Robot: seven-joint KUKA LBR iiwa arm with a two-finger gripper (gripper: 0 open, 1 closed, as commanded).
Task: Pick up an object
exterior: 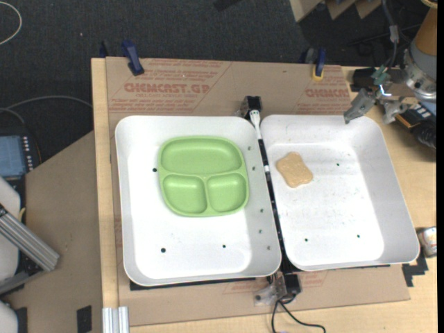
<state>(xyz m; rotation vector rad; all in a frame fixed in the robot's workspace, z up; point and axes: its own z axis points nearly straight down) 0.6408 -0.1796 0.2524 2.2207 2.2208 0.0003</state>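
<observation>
tan bread-like piece (294,170) lying flat in upper left of right bin (374,207), near the divider. green divided tray (203,175) in left bin (139,241). gripper (361,106) at frame's upper right, over right bin's far rim; cannot tell its state.

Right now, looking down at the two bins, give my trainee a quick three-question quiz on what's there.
1. True or false: the green divided plate lies in the left bin.
2. Which bin holds the tan bread-like piece? A) left bin B) right bin C) neither
3. Fill in: the gripper hangs near the right bin's far ____ corner.

Key
1. True
2. B; it lies near that bin's left wall, apart from the gripper.
3. Right
</observation>
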